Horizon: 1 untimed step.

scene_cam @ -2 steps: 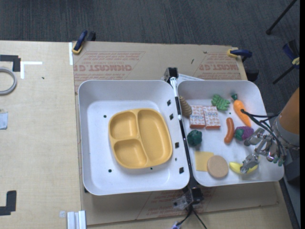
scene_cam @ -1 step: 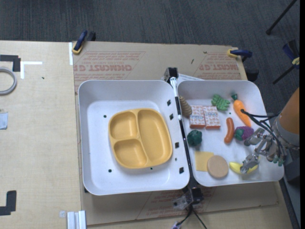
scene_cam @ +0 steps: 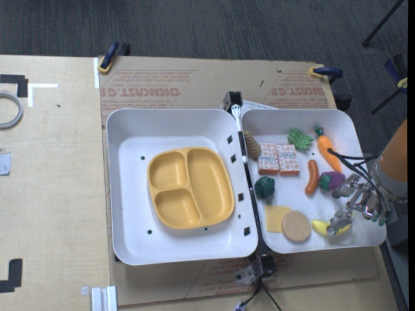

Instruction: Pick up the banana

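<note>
The banana (scene_cam: 323, 227) is small and yellow and lies in the front right corner of the right bin (scene_cam: 363, 148), just right of a tan round disc (scene_cam: 296, 226). My gripper (scene_cam: 340, 221) comes in from the right edge and hangs low over the banana's right end, covering part of it. The metal of the gripper overlaps the banana, and I cannot make out whether anything is held.
The right bin also holds a carrot (scene_cam: 329, 153), green leaves (scene_cam: 300, 138), two cracker boxes (scene_cam: 279, 159), a sausage (scene_cam: 312, 177), purple grapes (scene_cam: 331, 181), broccoli (scene_cam: 264, 186) and a cheese slice (scene_cam: 277, 216). The left bin (scene_cam: 123, 173) holds a yellow divided plate (scene_cam: 191, 188).
</note>
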{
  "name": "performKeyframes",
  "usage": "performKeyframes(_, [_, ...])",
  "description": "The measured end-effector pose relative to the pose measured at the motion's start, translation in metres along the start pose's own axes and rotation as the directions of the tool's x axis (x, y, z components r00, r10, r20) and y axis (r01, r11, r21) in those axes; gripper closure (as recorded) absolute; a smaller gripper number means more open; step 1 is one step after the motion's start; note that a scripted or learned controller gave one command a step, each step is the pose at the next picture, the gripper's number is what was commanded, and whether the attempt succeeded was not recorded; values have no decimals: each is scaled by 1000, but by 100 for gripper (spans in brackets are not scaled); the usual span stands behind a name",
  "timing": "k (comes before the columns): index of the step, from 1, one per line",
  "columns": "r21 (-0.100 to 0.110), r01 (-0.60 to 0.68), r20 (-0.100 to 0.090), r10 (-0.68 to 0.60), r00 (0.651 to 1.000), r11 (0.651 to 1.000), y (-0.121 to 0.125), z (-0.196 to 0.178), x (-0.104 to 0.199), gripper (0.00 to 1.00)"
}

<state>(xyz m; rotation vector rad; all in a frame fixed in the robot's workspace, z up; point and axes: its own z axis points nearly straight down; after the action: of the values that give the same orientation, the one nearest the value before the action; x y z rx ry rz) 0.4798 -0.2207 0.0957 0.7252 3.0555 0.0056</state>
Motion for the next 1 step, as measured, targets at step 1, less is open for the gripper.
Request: performKeyframes(1, [3, -115, 4, 115, 993, 993, 43, -128, -71, 0])
